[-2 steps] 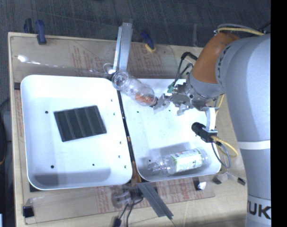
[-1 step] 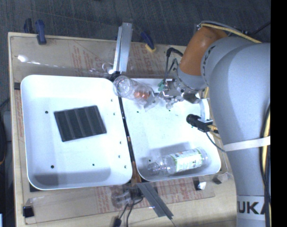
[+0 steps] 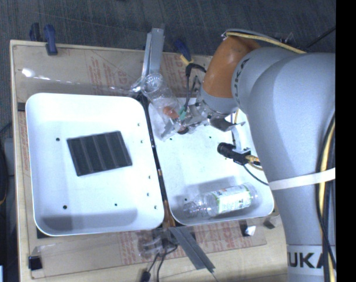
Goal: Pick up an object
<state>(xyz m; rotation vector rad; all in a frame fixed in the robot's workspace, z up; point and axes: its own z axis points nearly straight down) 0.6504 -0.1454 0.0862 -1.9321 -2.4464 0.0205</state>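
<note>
The end effector (image 3: pixel 187 121) is reaching into the top corner of the right bin (image 3: pixel 195 163) by a crinkly clear bag (image 3: pixel 165 115), its grip hidden, and it may be missing the slippery bag there.

White bins (image 3: pixel 43 157); dark grey ribbed pad (image 3: pixel 100 152); clear bottle (image 3: pixel 222 201), white-green label; grey arm (image 3: pixel 295 128), orange band (image 3: pixel 224 69); tan surface (image 3: pixel 78 63).

The arm (image 3: pixel 289 128) is bulky, smooth grey, with an orange band (image 3: pixel 225 69) above the wrist, white "UKA" lettering (image 3: pixel 310 260) near its base, and thin dark cables (image 3: pixel 192 78).
</note>
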